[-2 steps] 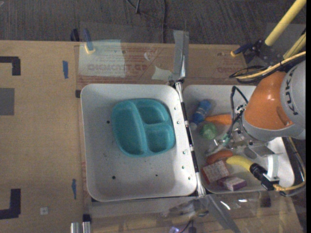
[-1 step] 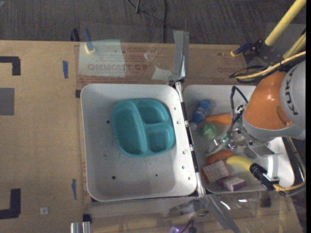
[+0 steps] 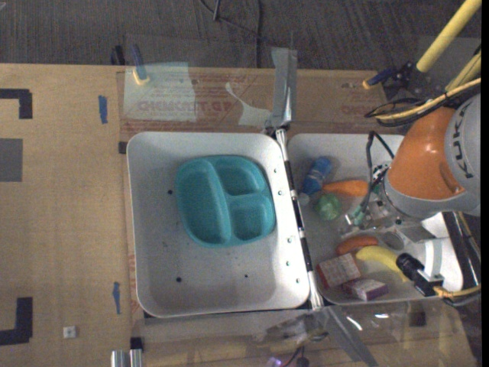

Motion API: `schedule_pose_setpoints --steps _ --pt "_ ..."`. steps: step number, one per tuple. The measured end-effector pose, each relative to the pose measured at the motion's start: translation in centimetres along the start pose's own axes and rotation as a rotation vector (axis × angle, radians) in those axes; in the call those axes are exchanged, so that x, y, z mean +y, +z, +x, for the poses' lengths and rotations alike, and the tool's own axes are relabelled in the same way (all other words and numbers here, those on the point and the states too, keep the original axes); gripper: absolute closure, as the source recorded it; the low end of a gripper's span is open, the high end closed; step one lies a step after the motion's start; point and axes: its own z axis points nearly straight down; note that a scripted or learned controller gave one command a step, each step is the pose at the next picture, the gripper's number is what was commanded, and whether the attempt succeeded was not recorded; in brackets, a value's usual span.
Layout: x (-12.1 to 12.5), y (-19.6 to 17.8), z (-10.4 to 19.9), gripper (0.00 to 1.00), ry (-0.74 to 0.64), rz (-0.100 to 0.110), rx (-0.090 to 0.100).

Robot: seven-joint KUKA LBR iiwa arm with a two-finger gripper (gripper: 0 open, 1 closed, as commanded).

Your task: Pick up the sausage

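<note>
The sausage (image 3: 357,244), a short red-orange link, lies in the right bin (image 3: 304,228) near its middle, just above a yellow banana (image 3: 380,259). My gripper (image 3: 369,214) hangs below the arm's orange band, directly above the sausage's upper edge and a little apart from it. The arm's body hides the bin's right part. Nothing shows in the gripper's hold.
Around the sausage lie an orange carrot (image 3: 345,188), a green object (image 3: 328,206), a blue bottle (image 3: 317,174), a pink block (image 3: 338,269) and a purple box (image 3: 367,288). The left bin (image 3: 153,251) holds a teal divided plate (image 3: 226,199).
</note>
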Motion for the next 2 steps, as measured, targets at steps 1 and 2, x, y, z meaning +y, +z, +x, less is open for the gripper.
schedule_pose_setpoints --steps 1,2 --pt "0.0 0.0 0.0 0.00 0.000 0.000 0.000" --pt "-2.4 1.0 1.3 0.00 -0.017 -0.001 0.003"
